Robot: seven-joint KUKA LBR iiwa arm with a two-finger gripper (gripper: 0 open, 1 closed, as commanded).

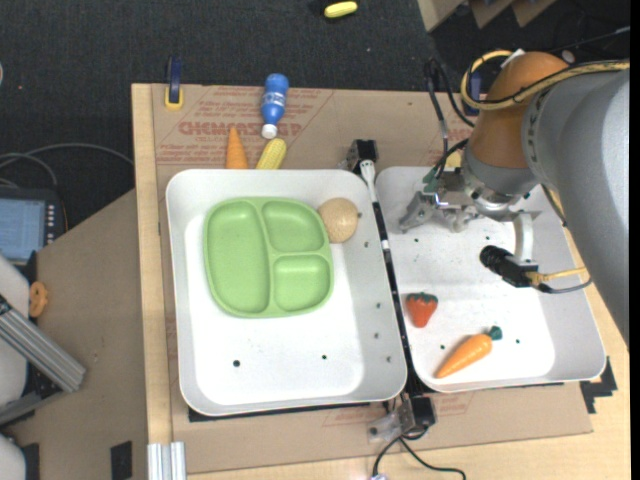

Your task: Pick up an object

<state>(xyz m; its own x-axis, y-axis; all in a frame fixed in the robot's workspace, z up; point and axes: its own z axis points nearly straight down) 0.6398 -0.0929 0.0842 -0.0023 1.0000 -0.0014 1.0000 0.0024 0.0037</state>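
Note:
In the right bin (560,363), a red strawberry (421,309) lies near the left wall. An orange carrot (465,354) with a green top rests toward the front. My gripper (437,214) hangs over the far left part of this bin, open, with nothing between its fingers. It is well behind the strawberry and touches neither toy. The left bin (290,368) holds a green divided plate (267,256) and a beige round object (339,219) at the plate's far right corner.
Behind the left bin, on the cardboard, lie a blue and white bottle (272,103), a small orange cone-shaped piece (235,150) and a yellow piece (272,153). A black clip (362,154) sits where the bins meet at the back.

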